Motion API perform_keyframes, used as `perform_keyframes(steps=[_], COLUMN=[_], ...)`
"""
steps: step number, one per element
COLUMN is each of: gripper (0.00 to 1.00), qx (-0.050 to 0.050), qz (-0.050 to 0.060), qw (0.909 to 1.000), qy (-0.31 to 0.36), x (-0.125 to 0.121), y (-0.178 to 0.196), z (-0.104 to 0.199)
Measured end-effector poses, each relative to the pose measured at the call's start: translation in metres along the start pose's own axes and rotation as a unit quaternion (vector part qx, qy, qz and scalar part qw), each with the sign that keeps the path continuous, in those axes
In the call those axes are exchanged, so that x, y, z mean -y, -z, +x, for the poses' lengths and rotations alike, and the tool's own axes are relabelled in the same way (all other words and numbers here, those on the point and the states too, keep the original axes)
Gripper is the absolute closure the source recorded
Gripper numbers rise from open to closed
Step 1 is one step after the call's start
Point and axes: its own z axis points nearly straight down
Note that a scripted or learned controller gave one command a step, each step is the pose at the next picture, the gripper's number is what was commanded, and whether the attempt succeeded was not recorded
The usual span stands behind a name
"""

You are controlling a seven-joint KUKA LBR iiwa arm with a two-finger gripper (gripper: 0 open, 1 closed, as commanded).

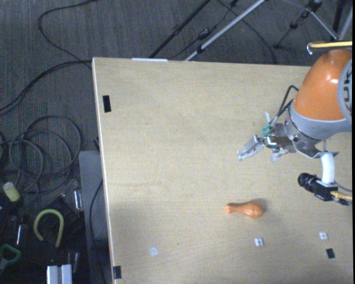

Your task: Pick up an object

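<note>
Orange pear-shaped object (pixel 246 209) on the bench (pixel 165 158), well below the gripper (pixel 251 149); finger spread indiscernible.

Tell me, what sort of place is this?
Probably a robotics lab or test workshop. A grey robot arm with an orange band reaches over a plain light wooden bench top, loose black cables sprawl on the grey carpet, and metal tripod legs stand behind.
</note>
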Motion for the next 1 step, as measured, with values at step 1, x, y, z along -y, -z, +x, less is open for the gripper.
perform_keyframes(steps=[1], gripper=[0.0], qx=[0.001], qz=[0.0], qw=[0.9998], qy=[-0.021], x=[-0.0309], y=[-0.038], z=[-0.0835])
